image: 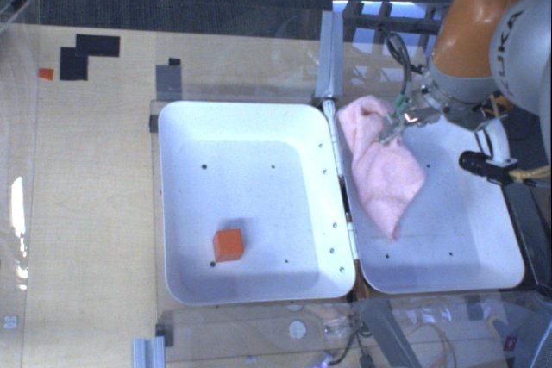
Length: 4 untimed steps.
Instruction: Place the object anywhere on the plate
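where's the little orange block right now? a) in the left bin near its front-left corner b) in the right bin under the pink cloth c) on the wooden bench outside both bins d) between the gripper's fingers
a: the orange block sits on the floor of the left bin, toward its front-left corner, well apart from the pink cloth lying in the right bin, where the gripper is.
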{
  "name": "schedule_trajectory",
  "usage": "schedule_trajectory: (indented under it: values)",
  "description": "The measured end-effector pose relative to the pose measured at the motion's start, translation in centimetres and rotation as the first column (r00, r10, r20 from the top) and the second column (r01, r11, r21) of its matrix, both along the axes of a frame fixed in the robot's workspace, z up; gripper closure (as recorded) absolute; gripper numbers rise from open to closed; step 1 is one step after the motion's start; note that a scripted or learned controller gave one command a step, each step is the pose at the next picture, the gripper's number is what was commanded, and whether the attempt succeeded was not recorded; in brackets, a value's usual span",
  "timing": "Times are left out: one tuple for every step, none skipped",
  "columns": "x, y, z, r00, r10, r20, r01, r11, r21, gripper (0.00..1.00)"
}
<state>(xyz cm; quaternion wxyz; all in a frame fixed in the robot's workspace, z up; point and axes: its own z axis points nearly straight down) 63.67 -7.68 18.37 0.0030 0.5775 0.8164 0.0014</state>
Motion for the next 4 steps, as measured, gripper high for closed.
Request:
schedule_trajectory:
  values:
    - [0.4,0.1,4.0,1.000,0.008,0.002,-0.008,1.000,0.000,1.00]
    - [0.3,4.7,4.1,0.916,0.400,0.000,-0.400,0.916,-0.002,1.00]
    - [-0.9,9.6,5.0,0.687,0.726,0.001,-0.726,0.687,-0.005,1.00]
    - [-2.1,13.5,5.1,0.350,0.937,0.001,-0.937,0.350,-0.007,1.00]
